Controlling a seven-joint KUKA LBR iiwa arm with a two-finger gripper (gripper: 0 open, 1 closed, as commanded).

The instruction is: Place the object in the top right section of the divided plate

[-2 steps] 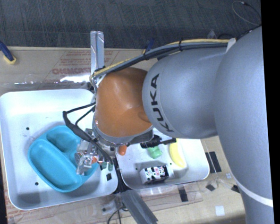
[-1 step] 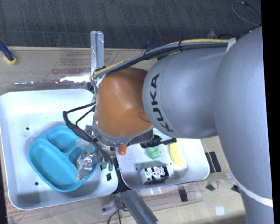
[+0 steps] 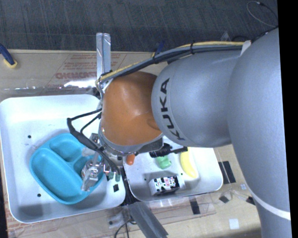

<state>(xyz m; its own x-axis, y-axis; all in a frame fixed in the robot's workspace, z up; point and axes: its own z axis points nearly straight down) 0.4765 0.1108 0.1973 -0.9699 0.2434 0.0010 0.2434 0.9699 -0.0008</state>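
A light blue divided plate point(image 3: 54, 172) lies in the left white bin point(image 3: 18, 119), towards its lower middle. My gripper point(image 3: 93, 173) hangs over the plate's right edge, covering part of the right-hand section. The arm's orange band and grey wrist hide the space just above it. Whether anything sits in the gripper I cannot make out. The plate's large left section and its upper section look bare.
The right bin point(image 3: 208, 180) holds a green item point(image 3: 164, 163), a yellow banana-like piece point(image 3: 188, 166) and a black-and-white box point(image 3: 165, 183). A small orange piece point(image 3: 130, 160) shows at the bins' shared wall. The bulky arm covers most of the right bin.
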